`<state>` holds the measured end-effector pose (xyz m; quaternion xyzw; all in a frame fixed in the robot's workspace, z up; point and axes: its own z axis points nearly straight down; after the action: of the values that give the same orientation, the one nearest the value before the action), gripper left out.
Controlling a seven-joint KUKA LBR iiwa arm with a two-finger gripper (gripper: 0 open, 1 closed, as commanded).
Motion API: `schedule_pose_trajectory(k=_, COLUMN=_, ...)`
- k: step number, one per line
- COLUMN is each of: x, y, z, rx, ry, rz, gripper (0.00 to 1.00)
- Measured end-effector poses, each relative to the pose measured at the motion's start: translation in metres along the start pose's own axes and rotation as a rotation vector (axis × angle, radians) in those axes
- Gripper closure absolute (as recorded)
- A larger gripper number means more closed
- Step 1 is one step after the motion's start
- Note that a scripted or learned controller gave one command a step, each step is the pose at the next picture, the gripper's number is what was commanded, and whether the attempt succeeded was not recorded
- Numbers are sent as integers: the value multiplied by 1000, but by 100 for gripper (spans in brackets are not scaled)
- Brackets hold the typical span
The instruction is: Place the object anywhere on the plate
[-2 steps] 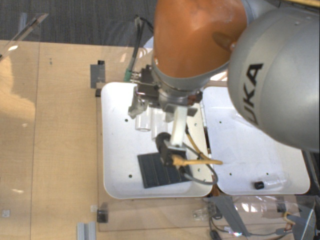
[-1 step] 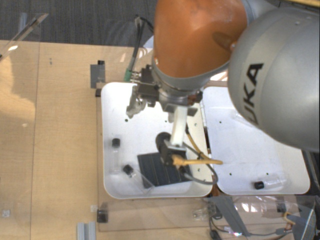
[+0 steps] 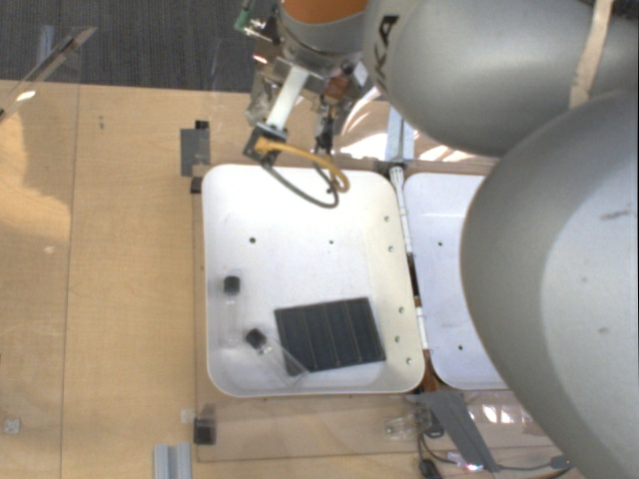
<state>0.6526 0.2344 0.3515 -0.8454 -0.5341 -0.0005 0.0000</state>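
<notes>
My fingers point(image 3: 298, 128) hang above the far rim of the left bin point(image 3: 300, 252), below the orange band of my arm point(image 3: 519, 98), which enters from the right. Whether the fingers are open or closed, I cannot tell. In the near part of the left bin lies a dark ribbed plate point(image 3: 330, 334), flat and slightly turned. Two small black pieces lie left of the plate, on the bin floor: one point(image 3: 232, 284) apart from it, the other point(image 3: 256, 338) just beside its left edge. My arm covers much of the right bin point(image 3: 439, 267). Both bins rest on the table point(image 3: 100, 267).
</notes>
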Motion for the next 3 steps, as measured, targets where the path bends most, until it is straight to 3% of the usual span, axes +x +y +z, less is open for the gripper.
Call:
schedule_pose_trajectory(k=1, x=-37, y=-82, z=89, rx=2, ry=-1, rz=-30, gripper=0)
schedule_pose_trajectory(k=2, x=-51, y=-110, z=255, rx=-1, ry=3, rz=-376, gripper=0)
schedule_pose_trajectory(k=3, x=-50, y=-109, z=245, rx=-2, ry=6, rz=-375, gripper=100)
